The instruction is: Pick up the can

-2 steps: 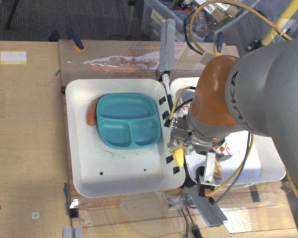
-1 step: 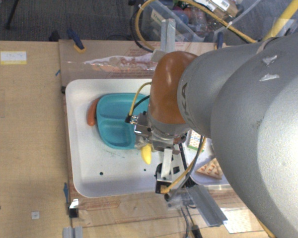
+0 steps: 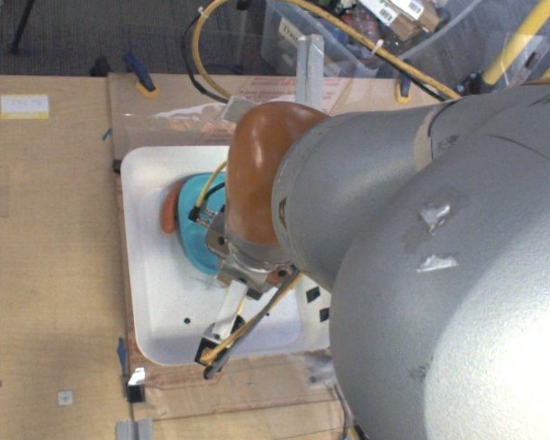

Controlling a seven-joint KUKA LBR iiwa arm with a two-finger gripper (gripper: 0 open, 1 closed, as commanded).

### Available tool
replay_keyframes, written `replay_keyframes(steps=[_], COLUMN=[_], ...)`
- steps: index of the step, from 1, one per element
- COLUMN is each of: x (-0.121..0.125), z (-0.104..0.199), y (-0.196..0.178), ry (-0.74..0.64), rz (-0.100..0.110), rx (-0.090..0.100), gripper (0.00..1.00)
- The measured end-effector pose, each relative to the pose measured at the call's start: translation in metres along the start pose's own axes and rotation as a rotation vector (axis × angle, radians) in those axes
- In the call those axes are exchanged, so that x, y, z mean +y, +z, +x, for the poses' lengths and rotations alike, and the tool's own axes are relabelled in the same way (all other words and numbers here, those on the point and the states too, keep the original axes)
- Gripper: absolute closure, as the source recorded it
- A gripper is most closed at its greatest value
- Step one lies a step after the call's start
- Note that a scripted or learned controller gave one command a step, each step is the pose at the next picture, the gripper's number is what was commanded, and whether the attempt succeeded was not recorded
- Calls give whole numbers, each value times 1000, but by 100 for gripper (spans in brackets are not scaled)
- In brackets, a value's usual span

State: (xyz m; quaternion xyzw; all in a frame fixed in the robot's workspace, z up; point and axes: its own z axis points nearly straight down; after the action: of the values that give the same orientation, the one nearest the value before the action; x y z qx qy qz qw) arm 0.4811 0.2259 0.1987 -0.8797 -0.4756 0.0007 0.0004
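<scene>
Smooth grey arm [image 3: 422,246] over glossy white bin [image 3: 156,328], gripper [image 3: 211,354] state unclear.

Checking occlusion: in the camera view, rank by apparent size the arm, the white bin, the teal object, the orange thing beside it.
1. arm, largest, though nearness to the camera inflates it
2. white bin, partly covered
3. teal object, partly hidden
4. orange thing, a sliver

Light wooden bench [image 3: 46,273] carries a shallow white bin [image 3: 156,333] at centre-left, a small white label [image 3: 24,105] at far left, and a blue clamp [image 3: 143,80] at its far edge.
</scene>
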Motion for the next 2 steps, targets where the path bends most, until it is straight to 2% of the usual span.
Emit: replay_keyframes(steps=[1,2], x=[45,44], z=[-72,-71], y=[-189,-199], ry=[-18,-25], rz=[0,0], rx=[0,-2], gripper=[100,100])
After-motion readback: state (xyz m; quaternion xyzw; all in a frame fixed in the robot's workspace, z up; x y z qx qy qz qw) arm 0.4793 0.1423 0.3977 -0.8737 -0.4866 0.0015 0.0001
